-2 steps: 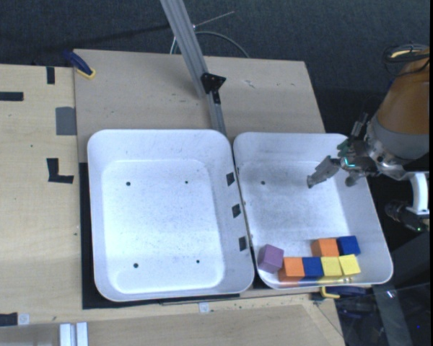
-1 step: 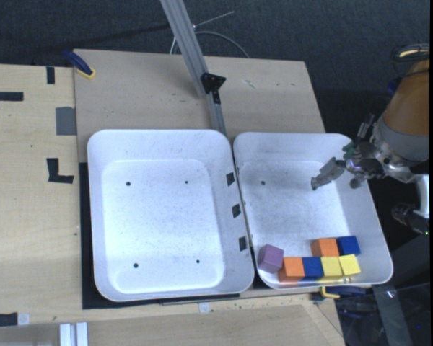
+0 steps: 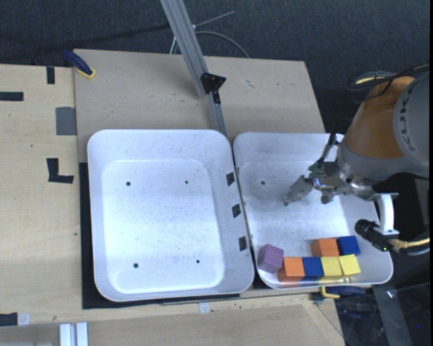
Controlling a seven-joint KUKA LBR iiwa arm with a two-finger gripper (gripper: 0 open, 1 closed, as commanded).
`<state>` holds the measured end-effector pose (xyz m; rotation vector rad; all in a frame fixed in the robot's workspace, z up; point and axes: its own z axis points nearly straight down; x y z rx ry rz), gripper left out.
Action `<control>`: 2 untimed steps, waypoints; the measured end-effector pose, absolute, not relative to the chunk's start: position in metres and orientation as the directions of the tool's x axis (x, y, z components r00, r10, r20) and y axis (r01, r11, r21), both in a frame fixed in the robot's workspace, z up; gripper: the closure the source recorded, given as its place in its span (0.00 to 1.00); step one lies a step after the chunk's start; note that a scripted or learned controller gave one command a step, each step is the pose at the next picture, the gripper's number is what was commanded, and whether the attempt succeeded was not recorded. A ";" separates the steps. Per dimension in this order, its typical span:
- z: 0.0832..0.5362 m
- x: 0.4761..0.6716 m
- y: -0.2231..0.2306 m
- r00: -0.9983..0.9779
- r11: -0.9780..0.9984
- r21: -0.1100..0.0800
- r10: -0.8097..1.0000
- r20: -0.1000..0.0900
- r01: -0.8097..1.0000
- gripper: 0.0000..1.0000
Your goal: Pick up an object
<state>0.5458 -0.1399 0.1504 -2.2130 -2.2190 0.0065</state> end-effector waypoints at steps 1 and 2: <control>0.112 0.542 -0.137 -0.001 0.001 -0.006 1.000 0.001 1.000 0.00; 0.144 0.601 -0.158 -0.002 0.003 0.006 1.000 -0.003 1.000 0.00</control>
